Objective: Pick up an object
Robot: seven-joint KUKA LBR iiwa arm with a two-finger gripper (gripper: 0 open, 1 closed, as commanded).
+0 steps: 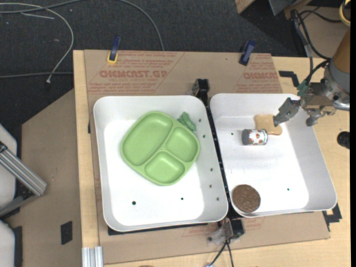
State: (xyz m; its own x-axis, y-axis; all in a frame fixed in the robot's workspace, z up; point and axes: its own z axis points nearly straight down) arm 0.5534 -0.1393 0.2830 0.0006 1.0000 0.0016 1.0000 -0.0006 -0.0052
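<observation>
Grey gripper (298,114) hangs over the upper right of the right bin (300,188), 2 fingers spread apart with nothing between them; 1 fingertip (282,117) sits just above a tan flat piece (266,121); just below that piece a small can (255,137) lies on its side, close to the gripper but not touching it; a brown round disc (246,198) rests at the bin's lower left corner; left bin (111,149) holds a green divided plate (160,147) with 3 compartments and a small green item (187,121) at its upper right edge.
</observation>
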